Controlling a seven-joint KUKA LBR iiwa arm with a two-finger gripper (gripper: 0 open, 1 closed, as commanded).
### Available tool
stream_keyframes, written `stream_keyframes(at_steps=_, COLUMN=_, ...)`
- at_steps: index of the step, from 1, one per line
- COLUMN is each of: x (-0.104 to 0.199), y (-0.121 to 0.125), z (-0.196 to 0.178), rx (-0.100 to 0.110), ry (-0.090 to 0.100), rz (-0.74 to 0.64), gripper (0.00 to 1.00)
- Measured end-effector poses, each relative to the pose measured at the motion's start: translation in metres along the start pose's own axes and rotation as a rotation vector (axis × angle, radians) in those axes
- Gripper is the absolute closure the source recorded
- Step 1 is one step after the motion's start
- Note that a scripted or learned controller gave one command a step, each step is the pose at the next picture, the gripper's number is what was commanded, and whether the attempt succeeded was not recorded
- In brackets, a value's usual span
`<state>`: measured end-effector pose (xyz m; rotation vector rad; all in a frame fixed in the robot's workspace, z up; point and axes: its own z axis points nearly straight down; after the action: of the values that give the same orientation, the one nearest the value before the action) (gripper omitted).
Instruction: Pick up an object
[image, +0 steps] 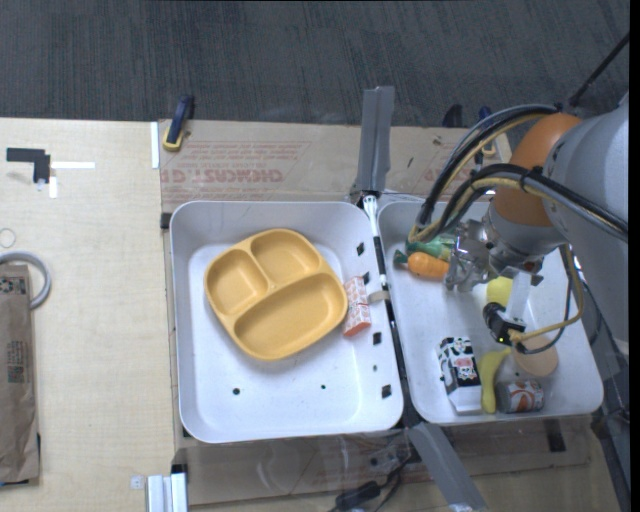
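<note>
I see a pale wood bench bearing two white bins. The left bin holds a yellow divided plate, with a small red-white packet just beside it. The arm is over the right bin; gripper near a toy carrot, state: cannot tell. A cow-print carton lies nearer the front.
</note>
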<state>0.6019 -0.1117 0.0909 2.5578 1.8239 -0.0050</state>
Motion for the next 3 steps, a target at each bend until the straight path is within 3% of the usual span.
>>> stream_keyframes(at_steps=1, x=0.032, y=-0.017, z=-0.1, rx=-0.001, ry=0.0, rz=-0.181, gripper=1.0)
stream_keyframes(at_steps=2, x=-0.031, y=0.003, z=-0.036, rx=0.001, ry=0.0, rz=-0.028, gripper=1.0)
stream_keyframes(at_steps=3, x=-0.09, y=-0.03, z=0.0, rx=0.0, ry=0.001, rz=-0.301, gripper=1.0)
